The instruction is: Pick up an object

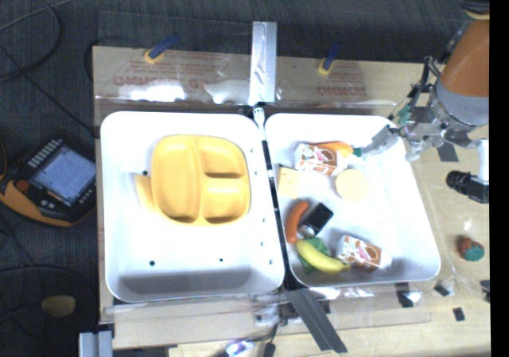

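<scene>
The right bin (413, 212) holds several small items. A printed carton (316, 160) lies at the back with an orange carrot piece (339, 146) against it. A pale round disc (351, 184) and a pale yellow slice (289, 182) sit in the middle. Nearer the front are a red sausage (296, 218), a black block (319, 218), a yellow banana (320, 257) and a second printed carton (359, 252). My gripper (383, 141) hangs over the bin's back right corner, just right of the carrot piece, and I see nothing held in it.
The left bin (127, 252) holds a yellow divided plate (199, 178). A metal divider (263, 69) stands behind the two bins. Small parts (471, 249) lie on the bench to the right. A handheld device (60, 176) rests on the floor at left.
</scene>
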Action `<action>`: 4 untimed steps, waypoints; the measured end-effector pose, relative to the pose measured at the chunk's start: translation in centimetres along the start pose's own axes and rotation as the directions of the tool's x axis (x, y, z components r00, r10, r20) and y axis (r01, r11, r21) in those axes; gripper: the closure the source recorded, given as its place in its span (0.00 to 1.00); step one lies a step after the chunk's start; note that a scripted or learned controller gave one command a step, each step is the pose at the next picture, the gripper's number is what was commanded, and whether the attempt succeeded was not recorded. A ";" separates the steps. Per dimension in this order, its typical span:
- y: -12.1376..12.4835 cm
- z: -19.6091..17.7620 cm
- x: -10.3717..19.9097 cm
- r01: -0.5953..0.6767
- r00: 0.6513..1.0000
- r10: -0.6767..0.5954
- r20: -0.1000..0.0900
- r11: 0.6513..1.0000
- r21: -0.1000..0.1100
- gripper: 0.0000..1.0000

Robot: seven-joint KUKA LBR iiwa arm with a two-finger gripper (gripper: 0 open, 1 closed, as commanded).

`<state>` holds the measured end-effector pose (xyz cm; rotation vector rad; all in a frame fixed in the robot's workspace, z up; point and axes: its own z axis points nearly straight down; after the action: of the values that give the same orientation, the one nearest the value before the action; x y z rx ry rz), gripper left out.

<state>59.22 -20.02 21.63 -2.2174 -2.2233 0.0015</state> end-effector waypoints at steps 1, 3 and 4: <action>7.6 7.4 6.1 0.111 0.994 -0.111 0.003 0.994 0.000 0.00; 7.8 10.1 5.5 0.550 0.835 -0.549 0.020 0.835 -0.026 0.00; 6.1 10.2 7.4 0.870 0.492 -0.868 0.061 0.492 -0.017 0.00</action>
<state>65.28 -12.56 11.40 -0.8117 -3.0985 -0.0017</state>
